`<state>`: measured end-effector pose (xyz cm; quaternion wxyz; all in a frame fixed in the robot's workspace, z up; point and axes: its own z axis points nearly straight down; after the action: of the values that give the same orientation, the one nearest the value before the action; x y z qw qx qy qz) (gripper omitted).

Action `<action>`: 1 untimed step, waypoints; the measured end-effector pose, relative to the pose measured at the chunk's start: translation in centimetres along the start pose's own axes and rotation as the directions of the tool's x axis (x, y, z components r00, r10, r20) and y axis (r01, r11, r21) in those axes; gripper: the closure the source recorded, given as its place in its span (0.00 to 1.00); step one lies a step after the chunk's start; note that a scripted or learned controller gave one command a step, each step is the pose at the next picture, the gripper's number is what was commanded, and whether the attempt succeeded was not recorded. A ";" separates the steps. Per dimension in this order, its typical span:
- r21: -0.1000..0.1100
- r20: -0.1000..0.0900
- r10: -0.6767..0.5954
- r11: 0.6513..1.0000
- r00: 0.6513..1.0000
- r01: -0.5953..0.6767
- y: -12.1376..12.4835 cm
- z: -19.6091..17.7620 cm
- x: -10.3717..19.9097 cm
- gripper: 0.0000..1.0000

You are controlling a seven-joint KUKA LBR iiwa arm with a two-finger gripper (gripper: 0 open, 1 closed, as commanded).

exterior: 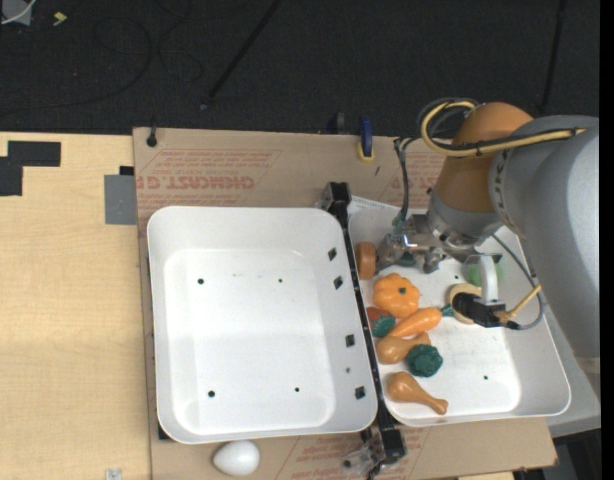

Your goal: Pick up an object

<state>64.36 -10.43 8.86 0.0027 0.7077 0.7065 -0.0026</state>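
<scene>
Gripper (415, 251) sits low in right bin (527, 393), just above the toy pumpkin (396, 295) (carrot (417, 322), gourds alongside). Cannot tell its grip state. Left bin (177, 268) beside it.

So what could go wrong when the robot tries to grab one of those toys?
1. The toys lie crowded in the right bin: the carrot rests against the orange pumpkin, so a grab might catch two or push one aside.
2. The gripper is low near the bin divider and might bump it.
</scene>
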 end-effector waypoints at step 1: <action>-0.003 0.016 0.006 1.000 1.000 -0.005 0.0 -0.2 0.9 0.00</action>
<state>64.31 -9.53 9.10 0.0093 0.7096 0.7045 -0.0069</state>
